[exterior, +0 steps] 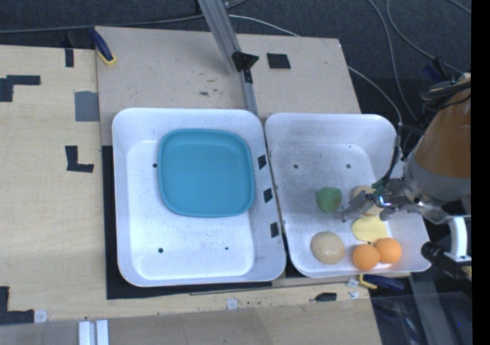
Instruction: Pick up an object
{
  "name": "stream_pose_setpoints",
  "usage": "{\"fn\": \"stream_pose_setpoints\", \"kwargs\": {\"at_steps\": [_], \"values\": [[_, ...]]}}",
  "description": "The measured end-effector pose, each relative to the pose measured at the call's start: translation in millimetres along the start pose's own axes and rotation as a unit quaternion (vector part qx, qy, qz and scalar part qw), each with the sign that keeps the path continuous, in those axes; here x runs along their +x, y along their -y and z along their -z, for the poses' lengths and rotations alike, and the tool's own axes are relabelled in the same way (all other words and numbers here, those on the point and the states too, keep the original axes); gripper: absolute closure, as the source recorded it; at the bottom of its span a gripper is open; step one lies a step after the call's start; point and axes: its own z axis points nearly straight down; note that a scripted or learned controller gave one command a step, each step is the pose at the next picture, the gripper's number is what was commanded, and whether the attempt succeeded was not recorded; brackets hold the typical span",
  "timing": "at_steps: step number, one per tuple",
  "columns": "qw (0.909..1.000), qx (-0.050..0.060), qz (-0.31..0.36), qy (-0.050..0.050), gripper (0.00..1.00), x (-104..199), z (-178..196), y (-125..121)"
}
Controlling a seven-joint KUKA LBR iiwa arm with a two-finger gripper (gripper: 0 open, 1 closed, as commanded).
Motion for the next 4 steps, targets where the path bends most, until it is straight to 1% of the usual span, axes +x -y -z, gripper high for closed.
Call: {"fn": "stream_pose_setpoints", "kwargs": {"at_steps": [1, 2, 3, 4], "values": [[1.0000, -0.001, 0.000, 0.000, 0.00, 2.3, -57.5, -7.5], [1.0000, -0.002, 0.000, 0.000, 1.00, 2.3, -46.3, -8.0], [1.0000, -0.004, 0.000, 0.001, 1.00, 4.2, 15.8, -10.4], [1.0000, -0.004, 0.000, 0.001, 1.00, 4.4, 63.0, -10.7]]}}
